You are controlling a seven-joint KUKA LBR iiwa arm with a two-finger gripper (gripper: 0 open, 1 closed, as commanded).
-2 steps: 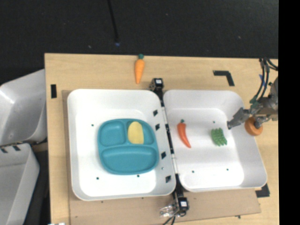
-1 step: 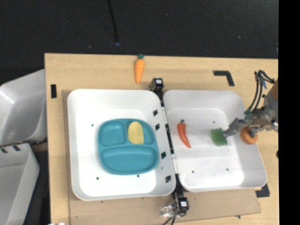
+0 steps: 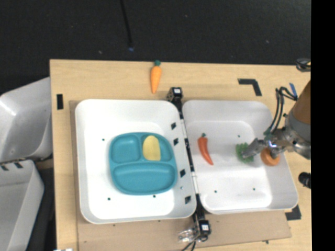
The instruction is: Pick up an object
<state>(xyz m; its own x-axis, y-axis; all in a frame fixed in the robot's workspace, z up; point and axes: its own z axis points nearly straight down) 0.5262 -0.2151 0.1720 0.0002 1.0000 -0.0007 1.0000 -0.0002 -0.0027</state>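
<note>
Two white bins sit on a wooden bench. In the right bin (image 3: 235, 192), the gripper (image 3: 257, 149) near its right edge touches a green object (image 3: 243, 151), with an orange ball (image 3: 271, 158) beside it; its finger spread cannot be told. A red chili pepper (image 3: 204, 149) lies leftward. The left bin (image 3: 94, 192) holds a blue divided plate (image 3: 138, 166). An orange toy carrot (image 3: 155, 77) lies at the bench's far edge.

Pale wooden bench (image 3: 115, 80) on dark floor (image 3: 209, 20); white furniture (image 3: 23, 124) at left.

I see my gripper (image 3: 255, 149) low near the right bin's (image 3: 230, 200) right edge, touching a green object (image 3: 244, 152), orange piece (image 3: 271, 158) beside, red pepper (image 3: 204, 149) near its left edge
</note>
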